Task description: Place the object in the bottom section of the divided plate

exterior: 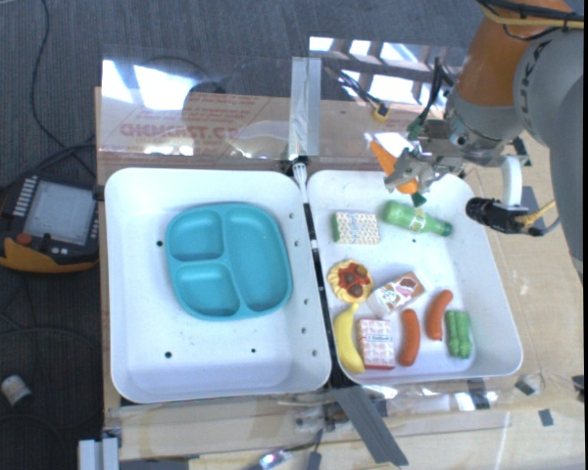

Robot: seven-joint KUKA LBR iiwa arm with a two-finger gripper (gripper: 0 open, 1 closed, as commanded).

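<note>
claw (409,179) hangs over the upper part of the right bin (500,302), at the upper right of the frame, gripping an orange carrot-like toy (390,162) between its fingers. just below it lies a green bottle (416,219). further down sit a pizza slice (352,279), banana (345,343) and sausages (423,325). at centre left, the teal divided plate (227,261) rests in the left bin (137,292).

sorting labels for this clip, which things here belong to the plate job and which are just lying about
Job:
divided plate in the left bin
gripper
orange piece by the gripper; whether it is held, I cannot tell

Lying about, right bin:
green bottle
banana
two sausages
pizza slice
handheld screen left of the bench
</note>
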